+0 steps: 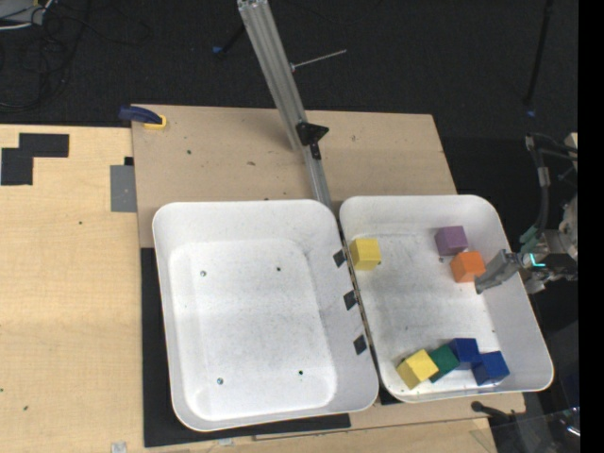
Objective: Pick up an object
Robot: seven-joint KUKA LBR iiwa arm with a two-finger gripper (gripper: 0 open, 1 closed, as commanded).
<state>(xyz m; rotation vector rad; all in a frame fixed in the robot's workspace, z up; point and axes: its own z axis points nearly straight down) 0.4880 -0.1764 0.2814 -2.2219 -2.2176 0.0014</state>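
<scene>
Tabletop [283, 159], light wood, carries two shallow white bins side by side. Left bin [189, 225] sits toward 9 o'clock; bare floor, a few dark specks. Right bin [415, 210] toward 3 o'clock, holding all the blocks. A slanted aluminium rail [274, 59] rises from the seam between the bins toward 12 o'clock. Tool [497, 270] reaches in at the 3 o'clock rim of the right bin, low over the wall, grey tip pointing toward 9 o'clock; cannot tell how wide it stands, too small and blurred. Likely target: orange block [466, 266], lying in the right bin's 2 o'clock area, just beside the tool tip at the tool's 9 o'clock, possibly touching; not visibly between anything, so no grasp to record. Purple block [451, 240] sits close at the orange block's 11 o'clock. Yellow block [365, 252] alone by the bin's 9 o'clock wall. Cluster at 5 o'clock: yellow-green pair [423, 365] and two blue blocks [477, 359], packed together. Risks, by judgement: tool approaching from the side may shove the orange block toward 9 o'clock rather than straddle it; the purple neighbour could catch and jam the close; the bin wall under the tool leaves little room, so a scrape or tilt of the bin is possible.
</scene>
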